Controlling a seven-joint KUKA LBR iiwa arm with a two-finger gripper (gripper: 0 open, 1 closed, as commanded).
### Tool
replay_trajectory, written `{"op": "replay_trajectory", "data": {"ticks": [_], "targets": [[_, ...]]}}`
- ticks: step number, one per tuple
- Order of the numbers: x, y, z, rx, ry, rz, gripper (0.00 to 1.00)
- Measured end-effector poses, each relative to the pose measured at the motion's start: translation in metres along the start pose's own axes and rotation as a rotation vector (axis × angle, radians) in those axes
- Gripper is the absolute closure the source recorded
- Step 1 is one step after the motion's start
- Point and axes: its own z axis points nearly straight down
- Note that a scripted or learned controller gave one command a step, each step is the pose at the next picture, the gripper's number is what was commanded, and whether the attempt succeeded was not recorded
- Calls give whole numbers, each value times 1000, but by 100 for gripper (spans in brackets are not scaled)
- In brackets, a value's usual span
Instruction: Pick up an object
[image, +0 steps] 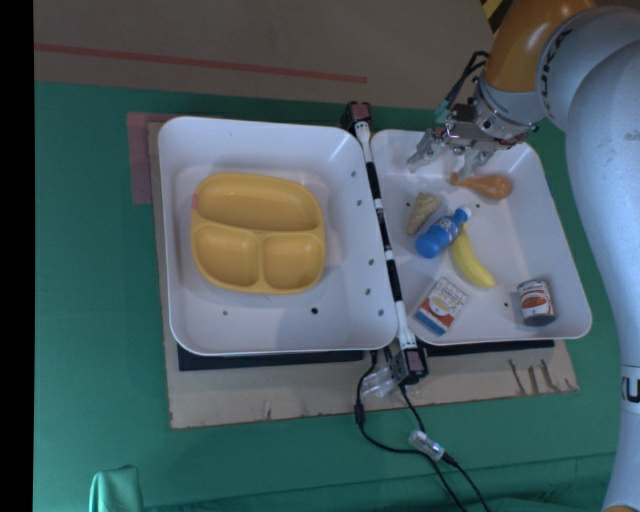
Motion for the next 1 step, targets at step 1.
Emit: {"op": "replay_trajectory", "data": {"ticks": [1], "targets": [[19,-30,14,6,2,0,0]]}}
